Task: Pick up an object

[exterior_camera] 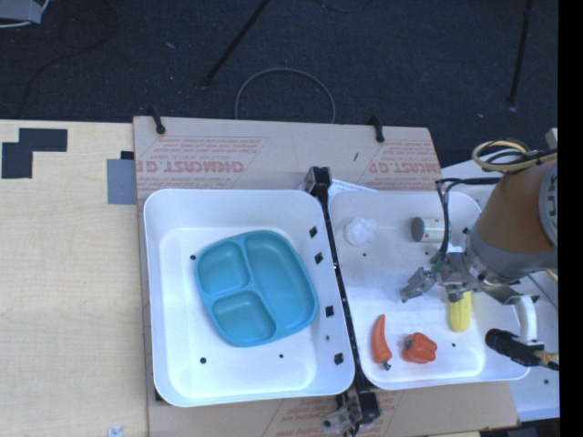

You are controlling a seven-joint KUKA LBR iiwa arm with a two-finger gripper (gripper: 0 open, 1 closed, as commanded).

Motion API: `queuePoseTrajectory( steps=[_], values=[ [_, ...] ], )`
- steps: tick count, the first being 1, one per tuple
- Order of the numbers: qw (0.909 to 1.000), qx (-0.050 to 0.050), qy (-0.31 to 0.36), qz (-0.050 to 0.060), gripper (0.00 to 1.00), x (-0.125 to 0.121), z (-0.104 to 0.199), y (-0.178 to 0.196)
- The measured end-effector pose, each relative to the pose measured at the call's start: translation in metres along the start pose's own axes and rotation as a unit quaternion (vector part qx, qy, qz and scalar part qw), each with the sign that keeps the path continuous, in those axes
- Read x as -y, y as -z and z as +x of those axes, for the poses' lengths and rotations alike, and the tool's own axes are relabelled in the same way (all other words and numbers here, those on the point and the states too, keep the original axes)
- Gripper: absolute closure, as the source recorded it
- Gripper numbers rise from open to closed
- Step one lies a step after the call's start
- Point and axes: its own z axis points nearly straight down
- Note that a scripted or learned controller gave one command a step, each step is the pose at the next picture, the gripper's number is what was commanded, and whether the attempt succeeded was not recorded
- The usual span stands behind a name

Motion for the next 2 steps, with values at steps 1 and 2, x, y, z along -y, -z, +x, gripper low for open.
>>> queuePoseTrajectory(
  steps=[1,2],
  values=[
    [1.0000,0.001,-0.003,-0.002,1.00,-0.001,-0.002,0.013],
    [1.0000,0.002,0.000,-0.005,1.00,0.001,0.000,0.056]
  ],
)
